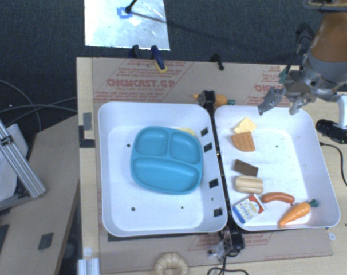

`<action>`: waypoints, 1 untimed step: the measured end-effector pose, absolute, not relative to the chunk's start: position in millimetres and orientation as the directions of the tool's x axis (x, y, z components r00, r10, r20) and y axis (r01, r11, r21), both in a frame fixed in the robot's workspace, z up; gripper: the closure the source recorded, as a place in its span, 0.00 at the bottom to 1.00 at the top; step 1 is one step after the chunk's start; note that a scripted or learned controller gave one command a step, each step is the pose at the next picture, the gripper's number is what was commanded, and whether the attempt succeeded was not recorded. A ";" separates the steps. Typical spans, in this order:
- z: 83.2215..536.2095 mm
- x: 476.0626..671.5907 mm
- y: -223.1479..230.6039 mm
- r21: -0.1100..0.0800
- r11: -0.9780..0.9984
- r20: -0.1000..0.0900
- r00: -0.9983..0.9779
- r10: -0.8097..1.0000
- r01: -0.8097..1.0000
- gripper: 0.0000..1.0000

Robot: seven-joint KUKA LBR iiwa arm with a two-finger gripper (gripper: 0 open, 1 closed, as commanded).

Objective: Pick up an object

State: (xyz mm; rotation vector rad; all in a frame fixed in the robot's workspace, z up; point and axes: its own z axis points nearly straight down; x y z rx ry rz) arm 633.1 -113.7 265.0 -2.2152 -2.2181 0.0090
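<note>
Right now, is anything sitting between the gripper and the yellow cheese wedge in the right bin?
Nothing visible does. The gripper hangs above the right bin's far rim, its jaws spread, and only bare bin floor separates it from the cheese wedge.

arm [334,33] cut off at right, yellow item [186,131] mostly under tray [166,159]
</note>
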 end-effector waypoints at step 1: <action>271.7 634.9 -113.5 0.002 0.003 0.000 -0.003 1.000 1.000 0.00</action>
